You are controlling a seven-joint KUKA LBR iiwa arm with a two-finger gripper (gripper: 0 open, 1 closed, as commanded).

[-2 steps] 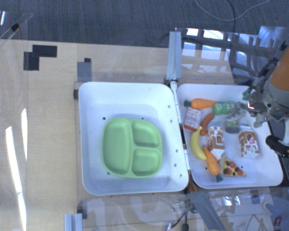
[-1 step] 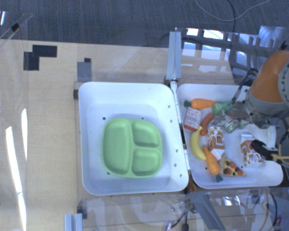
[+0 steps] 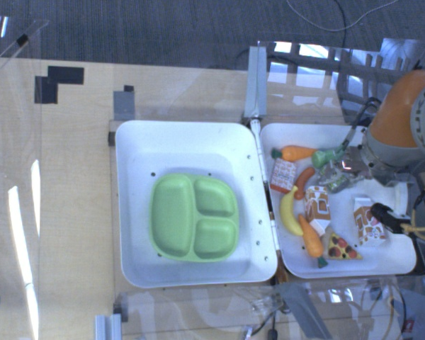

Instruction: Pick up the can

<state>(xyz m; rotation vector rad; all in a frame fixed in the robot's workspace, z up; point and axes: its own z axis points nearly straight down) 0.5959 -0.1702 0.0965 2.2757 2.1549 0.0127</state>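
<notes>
1. The counter (image 3: 64,211) carries two white bins side by side. The left bin (image 3: 131,183) has in it a green divided plate (image 3: 195,217), which has no part in my task.
2. The right bin (image 3: 393,257) is the one that matters. It holds many small toy foods close together, and my arm (image 3: 405,115) reaches into it from the right side.
3. My tool (image 3: 344,167) is over the upper middle of the right bin. It is dark and partly covered by the wrist, so I cannot tell how far it is open, and I see nothing that it clearly holds.
4. The banana (image 3: 290,214) lies along the left wall of this bin, well apart from the tool. It is not in the way.
5. The carrot (image 3: 298,152) lies just to the left of the can, with its long axis left to right.
6. The can (image 3: 325,158), as I judge it, is the small green thing just beside my tool, on its left and a little toward the far wall. It looks tipped on its side, but it is too small to tell its long axis surely.
7. So the coming move depends on this: the can is to the left of the tool, very near, maybe touching. I judge that a short shift to the left is needed before closing, and the carrot next to it could be caught by mistake.
</notes>
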